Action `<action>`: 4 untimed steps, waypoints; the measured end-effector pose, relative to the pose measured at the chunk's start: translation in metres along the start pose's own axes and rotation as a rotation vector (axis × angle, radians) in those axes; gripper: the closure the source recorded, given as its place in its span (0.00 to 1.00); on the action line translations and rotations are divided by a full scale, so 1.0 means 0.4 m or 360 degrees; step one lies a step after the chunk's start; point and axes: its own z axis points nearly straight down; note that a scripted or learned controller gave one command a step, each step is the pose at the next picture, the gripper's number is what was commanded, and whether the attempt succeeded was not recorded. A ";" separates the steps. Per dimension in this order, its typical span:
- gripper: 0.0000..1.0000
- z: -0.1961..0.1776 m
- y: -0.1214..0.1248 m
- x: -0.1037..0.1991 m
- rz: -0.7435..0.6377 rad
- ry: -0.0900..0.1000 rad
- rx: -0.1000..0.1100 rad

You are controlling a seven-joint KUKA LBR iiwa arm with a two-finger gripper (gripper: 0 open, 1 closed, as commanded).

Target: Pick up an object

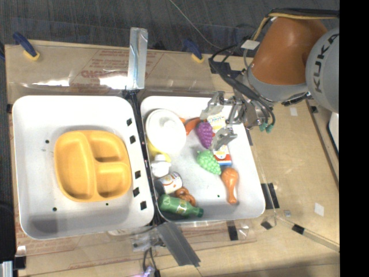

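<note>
Object: purple grapes (204, 133) lie in the right bin (245, 203), touching the small carton (218, 120).
Gripper: the gripper (226, 122) hangs above the carton; fingers apart, nothing between them.
Risk: crowded toys; fingers may catch the carton or green grapes (209, 161) and slip.

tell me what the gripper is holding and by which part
Cannot be told. The gripper hangs over the right bin, above the purple grapes and a small carton, but nothing shows between its fingers.
</note>
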 end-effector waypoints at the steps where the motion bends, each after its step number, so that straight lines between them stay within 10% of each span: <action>1: 0.00 0.318 -0.111 0.122 -0.0019 0.0010 -0.0007; 2: 0.00 0.392 -0.128 0.169 0.0080 -0.0007 -0.0001; 3: 1.00 0.364 -0.124 0.162 0.0066 -0.0014 0.0000; 4: 1.00 0.016 -0.052 0.075 -0.0267 -0.0017 0.0004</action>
